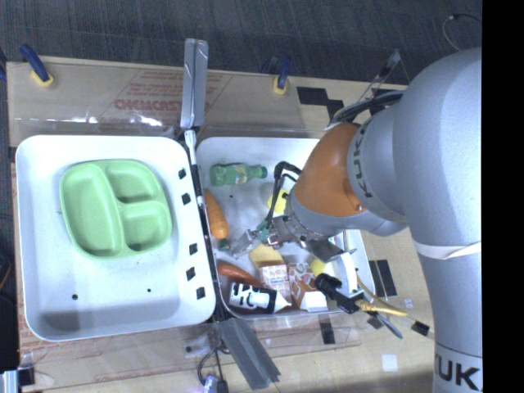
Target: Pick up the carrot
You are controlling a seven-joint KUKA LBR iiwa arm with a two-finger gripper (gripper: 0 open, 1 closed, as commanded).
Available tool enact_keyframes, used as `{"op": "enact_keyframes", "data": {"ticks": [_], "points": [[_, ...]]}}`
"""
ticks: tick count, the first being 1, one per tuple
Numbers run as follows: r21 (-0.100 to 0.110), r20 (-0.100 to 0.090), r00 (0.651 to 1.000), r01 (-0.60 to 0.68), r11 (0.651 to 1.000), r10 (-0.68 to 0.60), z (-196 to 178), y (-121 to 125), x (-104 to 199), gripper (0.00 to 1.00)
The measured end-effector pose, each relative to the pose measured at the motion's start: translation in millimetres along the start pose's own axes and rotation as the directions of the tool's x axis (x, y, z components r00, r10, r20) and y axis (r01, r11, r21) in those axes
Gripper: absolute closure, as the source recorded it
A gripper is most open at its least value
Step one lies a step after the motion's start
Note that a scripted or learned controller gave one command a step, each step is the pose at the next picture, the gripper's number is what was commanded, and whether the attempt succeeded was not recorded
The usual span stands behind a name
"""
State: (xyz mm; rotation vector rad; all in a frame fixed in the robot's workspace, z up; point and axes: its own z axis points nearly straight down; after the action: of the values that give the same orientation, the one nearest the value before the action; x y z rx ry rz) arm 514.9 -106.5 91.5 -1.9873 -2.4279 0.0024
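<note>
The carrot (216,217) is an orange tapered piece lying lengthwise along the left wall of the right bin (246,147). My gripper (260,236) reaches down into the middle of that bin, a short way to the right of the carrot and slightly nearer the front. Its metal fingers hang over the clutter by a yellow block (267,255). The carrot lies free, apart from the gripper. The arm's orange band and grey wrist hide the bin's right half.
A green bottle (237,173) lies at the back of the right bin. A red sausage-like piece (236,273), a black-and-white item (250,298) and several small packets crowd the front. The left bin (33,219) holds a green divided plate (116,206).
</note>
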Motion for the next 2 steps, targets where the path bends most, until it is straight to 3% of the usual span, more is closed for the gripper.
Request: {"op": "enact_keyframes", "data": {"ticks": [1, 2], "points": [[0.000, -0.001, 0.852, -0.523, 0.852, 0.523, 0.3, 37.2, 4.6, 0.00], [0.006, -0.001, 0.856, -0.516, 0.856, 0.516, -8.9, 37.1, 6.4, 1.00]]}}
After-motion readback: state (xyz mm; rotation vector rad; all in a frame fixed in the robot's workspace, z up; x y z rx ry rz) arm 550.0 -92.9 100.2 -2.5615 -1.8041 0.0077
